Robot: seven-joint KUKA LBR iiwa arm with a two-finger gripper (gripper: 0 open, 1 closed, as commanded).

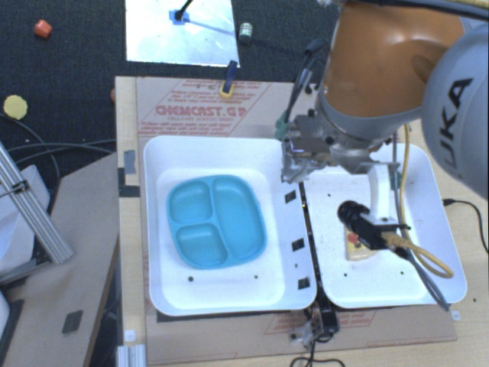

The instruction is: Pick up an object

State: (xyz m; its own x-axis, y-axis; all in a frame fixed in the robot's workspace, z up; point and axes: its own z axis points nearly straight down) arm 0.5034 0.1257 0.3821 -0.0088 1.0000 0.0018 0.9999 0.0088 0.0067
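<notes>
A blue divided plate [216,220] lies flat in the left white bin [155,281]. In the right white bin [432,205] a small pale tan piece with red spots [356,249] lies near the front, partly hidden under the robot's hardware. My gripper [293,168] hangs below the orange wrist at the back of the ridge between the two bins. It is behind and to the left of the tan piece and behind and to the right of the plate. Nothing shows held in it.
The arm's bulk covers the back of the right bin. Black tabs [297,245] line the ridge between the bins. Behind the bins lie a cardboard sheet [200,107] and a metal plate [180,21]. A yellow ball [15,107] and a red bit [42,27] sit far left.
</notes>
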